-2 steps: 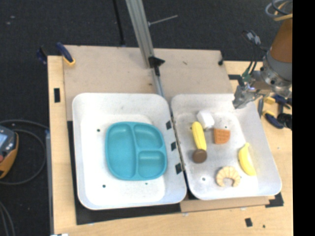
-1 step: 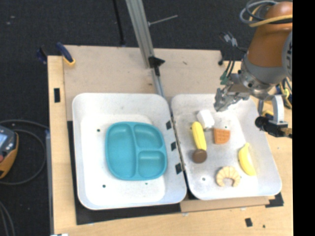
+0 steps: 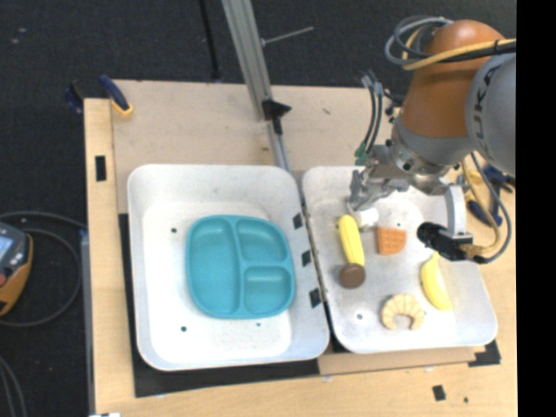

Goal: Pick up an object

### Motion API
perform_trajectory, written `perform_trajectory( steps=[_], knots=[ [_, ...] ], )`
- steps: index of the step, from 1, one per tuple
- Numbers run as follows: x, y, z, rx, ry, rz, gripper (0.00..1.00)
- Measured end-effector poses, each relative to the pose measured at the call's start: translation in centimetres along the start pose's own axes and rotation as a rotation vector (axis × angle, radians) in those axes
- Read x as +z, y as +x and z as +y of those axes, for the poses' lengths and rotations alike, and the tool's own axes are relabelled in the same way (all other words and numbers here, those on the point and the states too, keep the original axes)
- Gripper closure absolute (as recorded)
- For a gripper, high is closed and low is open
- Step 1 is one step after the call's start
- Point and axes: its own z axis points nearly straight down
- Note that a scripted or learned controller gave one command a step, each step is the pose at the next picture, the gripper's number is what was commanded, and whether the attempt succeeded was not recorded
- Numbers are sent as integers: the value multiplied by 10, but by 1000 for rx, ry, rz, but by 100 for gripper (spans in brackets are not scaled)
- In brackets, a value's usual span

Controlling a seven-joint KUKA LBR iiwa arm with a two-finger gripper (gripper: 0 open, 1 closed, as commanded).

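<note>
Croissant [image 3: 404, 311] sits at the right bin's [image 3: 473, 333] near edge; I hold the gripper [image 3: 363, 200] low over the corn cob's [image 3: 351, 240] far end, likely my target; finger opening indiscernible.

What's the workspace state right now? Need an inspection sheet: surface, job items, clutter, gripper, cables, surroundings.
Surface: wooden bench bearing left white bin and right white bin, side by side.
Job's things: in the right bin, yellow corn cob with brown end, orange wedge-shaped block, yellow banana, tan croissant, small white piece.
Clutter: teal divided plastic tray in the left bin.
Gripper: gripper over the right bin's upper left, above the corn cob; finger state unclear.
Cables: grey hoses along the wrist; black cables on the floor at left.
Surroundings: aluminium rail, dark floor.
</note>
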Motion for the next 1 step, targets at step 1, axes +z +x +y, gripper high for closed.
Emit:
perform_trajectory(
  steps=[1],
  knots=[
    [-5, 53, -4, -2, -1, 1, 100]
  ],
)
